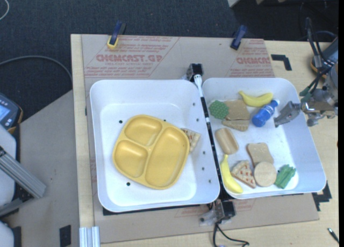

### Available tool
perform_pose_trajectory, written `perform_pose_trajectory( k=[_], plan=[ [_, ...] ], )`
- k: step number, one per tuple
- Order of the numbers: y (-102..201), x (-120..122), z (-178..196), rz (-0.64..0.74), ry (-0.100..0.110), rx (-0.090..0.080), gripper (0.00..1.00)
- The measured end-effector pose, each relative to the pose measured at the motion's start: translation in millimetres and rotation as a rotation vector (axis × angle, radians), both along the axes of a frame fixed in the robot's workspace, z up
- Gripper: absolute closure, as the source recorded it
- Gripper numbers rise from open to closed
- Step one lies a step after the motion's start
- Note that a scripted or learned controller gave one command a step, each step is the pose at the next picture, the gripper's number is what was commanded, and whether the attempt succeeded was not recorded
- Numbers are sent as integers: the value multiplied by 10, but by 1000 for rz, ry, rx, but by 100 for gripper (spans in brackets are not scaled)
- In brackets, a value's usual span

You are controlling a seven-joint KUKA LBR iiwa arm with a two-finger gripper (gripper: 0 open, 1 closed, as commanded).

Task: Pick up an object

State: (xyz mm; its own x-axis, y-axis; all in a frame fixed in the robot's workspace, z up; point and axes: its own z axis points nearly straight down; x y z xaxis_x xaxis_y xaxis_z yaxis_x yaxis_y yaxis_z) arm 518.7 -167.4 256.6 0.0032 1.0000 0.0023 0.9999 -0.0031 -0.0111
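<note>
Poised at the right edge of the frame, the pincer (290,113) hangs over the right white bin (306,149), its grey fingers spread apart with nothing between them. Just to its left lies a small blue plastic bottle (264,115), on its side and slanted, its lower end near a tan bread-like slab (236,110) and a curved yellow toy banana (256,99) just above it. This bottle looks like the nearest candidate for the pick.

To do it well, I would judge that the fingers should straddle the bottle across its narrow width, not along its length, and come down far enough to pinch the body rather than the cap. The banana and the slab crowd that end of the bin, so a finger could nudge them or wedge against them; approaching from the open right side seems safer.

Lower in the same bin lie a toast-coloured slice (260,152), a round beige disc (265,174), a green leafy piece (285,175) and a second banana (230,177). The left white bin (107,106) holds a yellow divided plastic plate (151,151), all resting on the brown worktop (161,52).
</note>
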Motion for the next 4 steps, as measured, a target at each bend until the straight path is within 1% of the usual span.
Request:
perform_pose_trajectory(
  k=[1, 2, 3, 4],
  plan=[
    [2, 23, 58, 3, -12, -3, 0],
    [34, 20, -577, 3, -4, 1, 0],
    [117, 25, -1178, 3, -6, 0, 0],
    [125, 21, -1703, 3, -7, 0, 0]
  ],
)
